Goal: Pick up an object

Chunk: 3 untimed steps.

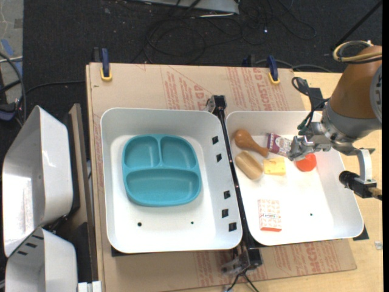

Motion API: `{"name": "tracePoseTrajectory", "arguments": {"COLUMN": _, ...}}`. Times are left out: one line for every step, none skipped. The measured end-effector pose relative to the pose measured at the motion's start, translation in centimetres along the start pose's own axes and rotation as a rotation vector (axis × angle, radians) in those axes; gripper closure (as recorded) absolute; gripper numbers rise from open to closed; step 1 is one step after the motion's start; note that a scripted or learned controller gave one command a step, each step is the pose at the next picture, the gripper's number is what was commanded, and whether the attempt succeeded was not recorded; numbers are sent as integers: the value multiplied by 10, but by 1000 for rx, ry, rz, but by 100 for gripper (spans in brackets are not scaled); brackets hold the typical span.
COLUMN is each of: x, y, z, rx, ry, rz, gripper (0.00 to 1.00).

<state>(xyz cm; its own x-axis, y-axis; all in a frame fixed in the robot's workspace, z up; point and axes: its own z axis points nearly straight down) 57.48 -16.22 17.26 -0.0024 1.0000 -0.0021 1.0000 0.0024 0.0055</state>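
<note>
Claw (299, 149) sits low in the right bin (340, 218), just beside an orange-red object (307, 162); can't tell if it's open or closed. Same bin: yellow block (275, 166), bread roll (249, 165), brown pear-shaped piece (250, 141), purple packet (279, 143), white card (270, 215). Left bin (115, 181) holds a teal divided tray (161, 170). Both sit on the cardboard-covered tabletop (182, 84).

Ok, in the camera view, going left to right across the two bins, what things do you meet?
Teal divided tray → tan bread roll → white and red card → yellow block → orange-red object by the gripper.
</note>
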Motion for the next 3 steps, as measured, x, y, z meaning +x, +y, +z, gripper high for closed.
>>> {"name": "tracePoseTrajectory", "arguments": {"x": 0, "y": 2, "z": -54, "rx": -1, "ry": 0, "rz": -1, "gripper": 100}}
{"name": "tracePoseTrajectory", "arguments": {"x": 0, "y": -5, "z": -100, "rx": 1, "ry": 0, "rz": -1, "gripper": 100}}
{"name": "tracePoseTrajectory", "arguments": {"x": 0, "y": -4, "z": -119, "rx": 3, "ry": 1, "rz": -1, "gripper": 100}}
